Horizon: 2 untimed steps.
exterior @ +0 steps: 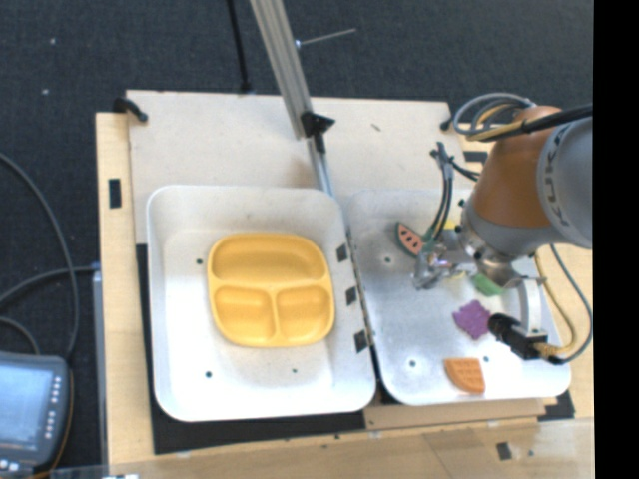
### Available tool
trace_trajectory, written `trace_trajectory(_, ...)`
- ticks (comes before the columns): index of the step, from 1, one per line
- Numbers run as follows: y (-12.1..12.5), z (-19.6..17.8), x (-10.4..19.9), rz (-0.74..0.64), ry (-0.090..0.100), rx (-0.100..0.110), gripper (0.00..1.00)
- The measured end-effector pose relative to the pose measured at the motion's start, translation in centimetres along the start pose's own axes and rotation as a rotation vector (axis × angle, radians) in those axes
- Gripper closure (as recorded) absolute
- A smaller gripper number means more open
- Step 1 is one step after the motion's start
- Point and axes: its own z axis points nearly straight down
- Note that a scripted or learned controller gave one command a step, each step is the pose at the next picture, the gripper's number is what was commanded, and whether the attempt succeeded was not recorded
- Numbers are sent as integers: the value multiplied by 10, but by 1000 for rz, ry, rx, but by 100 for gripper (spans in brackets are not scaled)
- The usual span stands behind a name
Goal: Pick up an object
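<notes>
Purple, the small toy piece (471,318) looks light and stiff, best pinched across its narrow sides; the gripper (431,267) is unreadable.

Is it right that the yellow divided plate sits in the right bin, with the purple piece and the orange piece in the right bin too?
Not quite. The camera view shows the yellow divided plate in the left bin, not the right. The purple piece and the orange piece do lie in the right bin.
</notes>
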Motion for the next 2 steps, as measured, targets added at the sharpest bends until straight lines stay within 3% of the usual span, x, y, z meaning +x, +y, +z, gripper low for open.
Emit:
trace_trajectory(1, 2, -48, -1, 0, 1, 0, 100)
trace_trajectory(2, -3, -46, 44, -3, 3, 7, 100)
